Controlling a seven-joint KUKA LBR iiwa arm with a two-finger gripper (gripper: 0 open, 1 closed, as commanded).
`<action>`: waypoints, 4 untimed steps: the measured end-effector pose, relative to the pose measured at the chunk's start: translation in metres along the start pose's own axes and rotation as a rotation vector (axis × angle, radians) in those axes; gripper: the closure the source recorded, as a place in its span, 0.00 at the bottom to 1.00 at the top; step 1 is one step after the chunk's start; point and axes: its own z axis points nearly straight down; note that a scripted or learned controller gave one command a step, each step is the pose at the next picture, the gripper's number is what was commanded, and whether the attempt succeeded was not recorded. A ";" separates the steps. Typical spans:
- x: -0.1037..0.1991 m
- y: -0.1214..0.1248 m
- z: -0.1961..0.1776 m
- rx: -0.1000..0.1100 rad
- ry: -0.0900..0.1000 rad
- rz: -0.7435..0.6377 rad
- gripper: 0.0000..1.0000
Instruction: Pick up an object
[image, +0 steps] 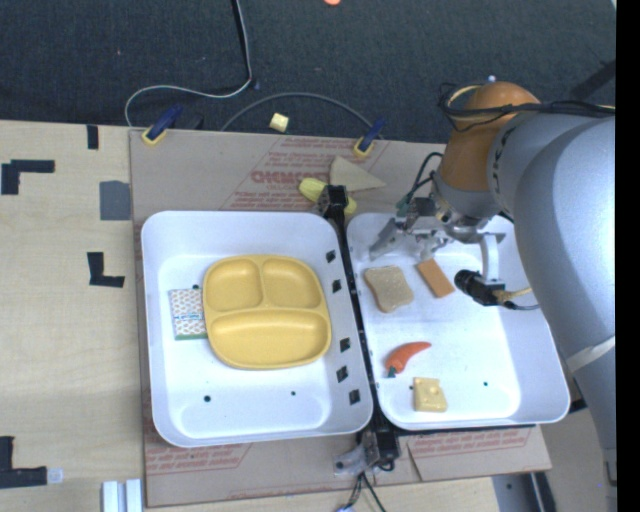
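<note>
**A:** Where is the gripper (432, 255) sitting, and why there?

**B:** It is hanging over the back of the right bin (540, 400), reaching in from the right. Its fingers (386, 240) are looking spread apart, with nothing gripped between them. My guess is that it is lining up on something small in that corner.

**A:** Which piece?

**B:** Probably the orange block (435, 278), which is lying flat just under the gripper, or the tan slice (388, 287) beside it. I'm judging that from nearness alone. The red pepper (408, 354) and the yellow wedge (430, 394) are lying nearer the front rim, apart from the arm.

**A:** And the other bin?

**B:** The left bin (165, 400) is holding a yellow divided plate (268, 310), with a small patterned card (186, 312) touching its left edge. The plate is looking too broad and flat for an easy pinch, so working the small pieces is making more sense.

**A:** What are the bins resting on?

**B:** A cardboard sheet (200, 170), which blue clamps (160, 128) are pinning at its far edge, presumably so nothing slides. That sheet is lying on a pale wooden counter (60, 350) carrying black tape marks. Behind it, dark carpet (100, 50) is running across the top, with a cable (240, 60) trailing over it.
</note>
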 end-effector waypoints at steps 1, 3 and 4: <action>0.009 -0.020 0.010 -0.002 0.001 0.003 0.00; 0.005 -0.045 0.009 -0.004 0.002 0.001 0.00; -0.014 -0.039 0.009 -0.002 0.005 0.002 0.00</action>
